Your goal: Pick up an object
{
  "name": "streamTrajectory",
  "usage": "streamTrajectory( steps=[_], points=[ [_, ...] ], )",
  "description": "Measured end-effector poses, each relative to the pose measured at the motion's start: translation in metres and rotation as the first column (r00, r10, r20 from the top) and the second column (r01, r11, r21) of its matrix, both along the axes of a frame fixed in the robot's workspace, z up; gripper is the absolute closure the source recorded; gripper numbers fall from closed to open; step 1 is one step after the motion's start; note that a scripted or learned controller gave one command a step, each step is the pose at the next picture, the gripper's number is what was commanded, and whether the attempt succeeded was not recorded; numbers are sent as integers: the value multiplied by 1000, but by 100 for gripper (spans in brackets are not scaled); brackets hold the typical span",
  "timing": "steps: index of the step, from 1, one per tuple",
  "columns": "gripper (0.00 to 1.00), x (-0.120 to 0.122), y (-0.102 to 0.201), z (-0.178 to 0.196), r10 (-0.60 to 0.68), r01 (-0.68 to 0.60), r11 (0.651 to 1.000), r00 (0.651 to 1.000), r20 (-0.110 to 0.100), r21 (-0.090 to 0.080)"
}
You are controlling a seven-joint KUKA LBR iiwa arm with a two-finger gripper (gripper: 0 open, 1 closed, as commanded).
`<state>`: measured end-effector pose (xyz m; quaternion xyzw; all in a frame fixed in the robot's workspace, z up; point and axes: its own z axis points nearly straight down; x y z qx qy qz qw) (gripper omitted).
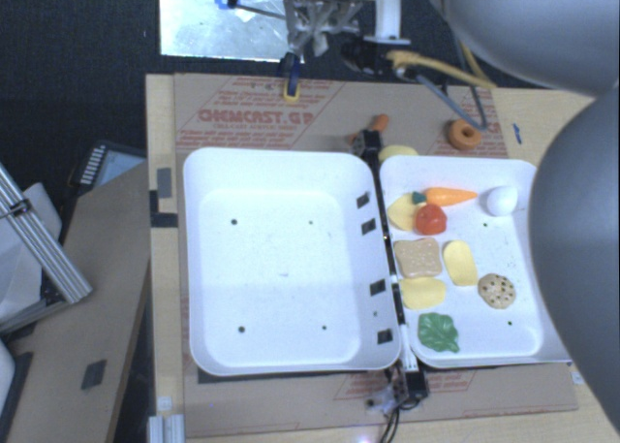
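You see the carrot (449, 196) lying in the right bin (523, 175), near its far edge, long axis left to right, tip pointing right. The gripper (312, 36) hangs beyond both bins, over the cardboard's far edge; I cannot tell its grip.
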<state>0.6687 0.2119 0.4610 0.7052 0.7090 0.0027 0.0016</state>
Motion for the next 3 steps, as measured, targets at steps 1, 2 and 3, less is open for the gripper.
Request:
streamTrajectory(
  steps=[1, 2, 3],
  points=[
    [100, 0, 1, 29, 1, -1, 1000, 1000, -2, -1],
    [100, 0, 6, 57, 2, -2, 1000, 1000, -2, -1],
    [100, -31, 13, 76, 2, -2, 1000, 1000, -4, 0]
  ],
)
